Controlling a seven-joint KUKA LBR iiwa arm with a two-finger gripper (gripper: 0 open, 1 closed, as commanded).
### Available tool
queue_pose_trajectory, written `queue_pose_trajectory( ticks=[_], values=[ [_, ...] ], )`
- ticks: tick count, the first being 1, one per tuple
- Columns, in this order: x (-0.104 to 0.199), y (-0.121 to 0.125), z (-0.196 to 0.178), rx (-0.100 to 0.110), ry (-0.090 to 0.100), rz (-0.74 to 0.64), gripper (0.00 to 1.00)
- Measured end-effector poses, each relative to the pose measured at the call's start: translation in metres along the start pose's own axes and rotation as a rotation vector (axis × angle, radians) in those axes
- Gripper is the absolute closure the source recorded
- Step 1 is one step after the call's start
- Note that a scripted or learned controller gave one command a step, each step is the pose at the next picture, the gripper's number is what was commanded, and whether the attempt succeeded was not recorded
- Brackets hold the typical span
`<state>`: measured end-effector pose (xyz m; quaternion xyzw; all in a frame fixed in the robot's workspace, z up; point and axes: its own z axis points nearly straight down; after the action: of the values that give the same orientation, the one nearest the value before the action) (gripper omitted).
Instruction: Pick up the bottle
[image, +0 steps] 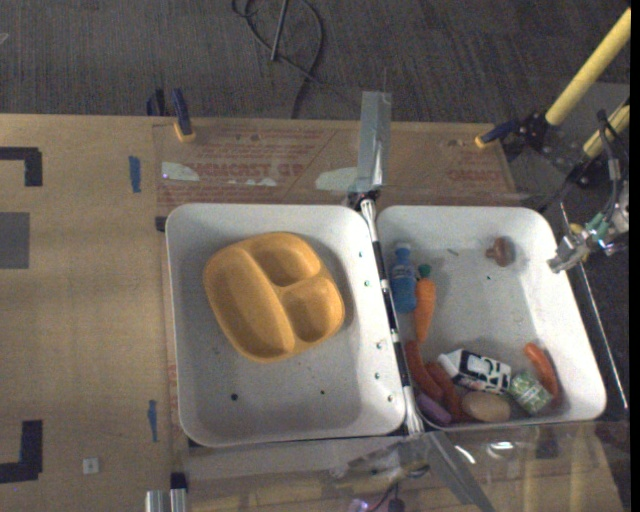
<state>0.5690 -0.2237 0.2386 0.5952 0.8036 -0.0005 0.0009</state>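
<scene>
- Two shallow white bins sit side by side on a wooden bench, seen from above at a slant: a left bin and a right bin.
- At the picture's right edge, just outside the right bin's far right corner, a small metal part of the gripper pokes in; it is too small and blurred to tell whether the jaws are open or closed, or whether anything is between them.
- The bottle, blue with a pale label, lies well to the left of the gripper, across the width of the right bin, against that bin's left wall.
- A carrot lies just beside the bottle, on the side nearer the gripper, its green top pointing toward the far wall.
- A small brown lump sits between the bottle and the gripper, near the far wall.
- Nearer the camera than the gripper, along the bin's front wall, is a cluster: a black-and-white carton, a potato, a green can, an orange sausage shape and reddish pieces at the left front corner.
- Farthest from the gripper, a yellow divided plate rests in the left bin.
</scene>
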Motion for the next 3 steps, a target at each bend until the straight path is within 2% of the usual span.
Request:
queue_pose_trajectory(
  ticks=[1,2,3],
  values=[
    [0.018,-0.058,-0.039,0.003,0.004,-0.168,1.00],
    [0.026,-0.085,-0.059,0.002,0.004,-0.274,1.00],
    [0.026,-0.084,-0.061,0.000,0.003,-0.542,1.00]
  ],
)
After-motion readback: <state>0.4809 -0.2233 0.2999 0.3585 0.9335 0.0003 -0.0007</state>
